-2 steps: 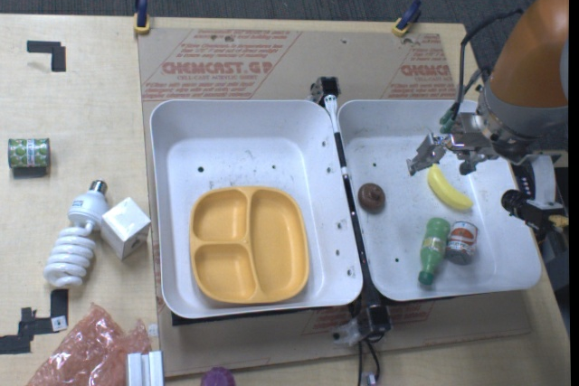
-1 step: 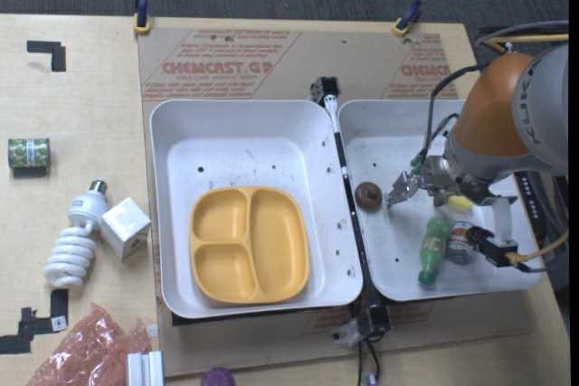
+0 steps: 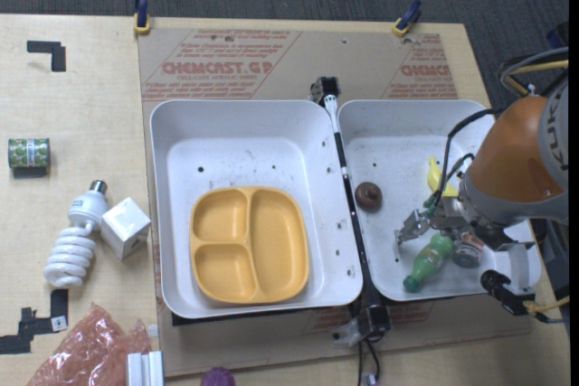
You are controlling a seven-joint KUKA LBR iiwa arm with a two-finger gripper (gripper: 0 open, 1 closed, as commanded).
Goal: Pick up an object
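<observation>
Green bottle (tilted) just below fingers, their spread unclear, nothing visibly held.

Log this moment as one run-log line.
task: pick up an object | claw: over right bin, beside green bottle | grasp: none seen | brown round object: lying apart | left bin: yellow divided plate

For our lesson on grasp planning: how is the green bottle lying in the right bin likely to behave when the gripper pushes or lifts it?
The green bottle lies on its side, so a nudge would probably roll it. Its rounded, seemingly smooth body may slip between the fingers. It looks small, probably light.
</observation>
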